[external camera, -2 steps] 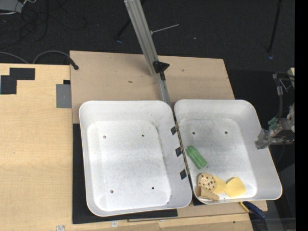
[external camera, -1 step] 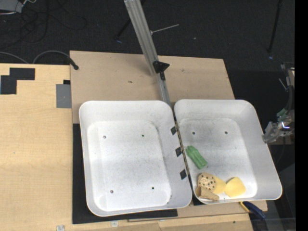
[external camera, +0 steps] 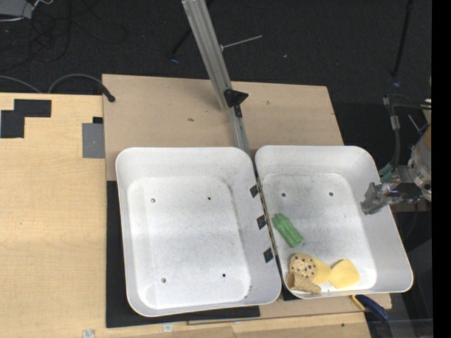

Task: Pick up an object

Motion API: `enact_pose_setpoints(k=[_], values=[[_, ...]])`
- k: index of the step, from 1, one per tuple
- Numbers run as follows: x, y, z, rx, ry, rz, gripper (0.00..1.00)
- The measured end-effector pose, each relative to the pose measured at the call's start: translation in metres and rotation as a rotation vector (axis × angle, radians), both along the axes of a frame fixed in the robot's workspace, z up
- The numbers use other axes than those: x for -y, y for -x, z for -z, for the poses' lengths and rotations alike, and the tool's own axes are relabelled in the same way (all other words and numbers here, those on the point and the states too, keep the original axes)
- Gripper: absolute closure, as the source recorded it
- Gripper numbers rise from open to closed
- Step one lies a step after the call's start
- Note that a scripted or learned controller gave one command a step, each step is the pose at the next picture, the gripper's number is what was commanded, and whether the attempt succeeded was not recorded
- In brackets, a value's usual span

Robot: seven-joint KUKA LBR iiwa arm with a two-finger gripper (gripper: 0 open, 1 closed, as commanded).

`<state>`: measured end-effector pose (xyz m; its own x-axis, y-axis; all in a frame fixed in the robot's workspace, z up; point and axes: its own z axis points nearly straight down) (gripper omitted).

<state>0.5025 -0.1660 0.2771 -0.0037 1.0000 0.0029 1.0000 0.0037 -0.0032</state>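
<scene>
In the right bin [external camera: 352,162] lie a green oblong piece [external camera: 287,229] near the left wall, a tan spotted cookie-like piece [external camera: 303,267] and a yellow lump [external camera: 340,274] at the front. My gripper [external camera: 373,197] hangs at the bin's right rim, well to the right of these objects and apart from them. Nothing shows between its fingers.
The left bin [external camera: 141,167] sits beside the right one, with black clips [external camera: 259,220] along the shared wall. A slanted metal rail [external camera: 211,55] rises behind the bins. The bench's wood surface [external camera: 49,203] stretches to the left.
</scene>
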Motion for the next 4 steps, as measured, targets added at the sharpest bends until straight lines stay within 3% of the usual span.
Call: enact_pose_setpoints(k=[4], values=[[-0.193, -0.037, 0.023, -0.002, 0.002, 0.001, 1.0]])
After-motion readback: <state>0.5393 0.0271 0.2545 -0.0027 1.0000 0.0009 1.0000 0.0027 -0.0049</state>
